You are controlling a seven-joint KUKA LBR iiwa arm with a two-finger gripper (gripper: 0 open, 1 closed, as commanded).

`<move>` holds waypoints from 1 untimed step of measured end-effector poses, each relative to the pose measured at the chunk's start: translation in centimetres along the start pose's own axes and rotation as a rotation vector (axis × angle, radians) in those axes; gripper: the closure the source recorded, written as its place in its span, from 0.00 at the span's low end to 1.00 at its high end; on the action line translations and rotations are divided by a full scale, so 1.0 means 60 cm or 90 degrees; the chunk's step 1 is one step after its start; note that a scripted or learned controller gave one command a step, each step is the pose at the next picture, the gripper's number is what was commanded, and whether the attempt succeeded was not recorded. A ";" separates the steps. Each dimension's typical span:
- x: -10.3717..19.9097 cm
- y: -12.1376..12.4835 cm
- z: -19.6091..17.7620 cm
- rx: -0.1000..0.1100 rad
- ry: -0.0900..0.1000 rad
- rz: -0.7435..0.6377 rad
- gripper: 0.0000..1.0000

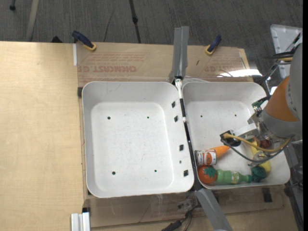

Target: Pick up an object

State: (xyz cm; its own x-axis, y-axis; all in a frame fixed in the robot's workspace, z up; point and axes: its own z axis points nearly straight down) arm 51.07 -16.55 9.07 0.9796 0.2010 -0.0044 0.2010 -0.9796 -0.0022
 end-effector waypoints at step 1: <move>-0.016 -0.122 0.000 0.000 0.001 0.000 0.00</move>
State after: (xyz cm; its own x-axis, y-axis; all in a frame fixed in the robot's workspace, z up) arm 48.65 -9.57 9.09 0.9797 0.2006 -0.0029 0.2006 -0.9797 -0.0018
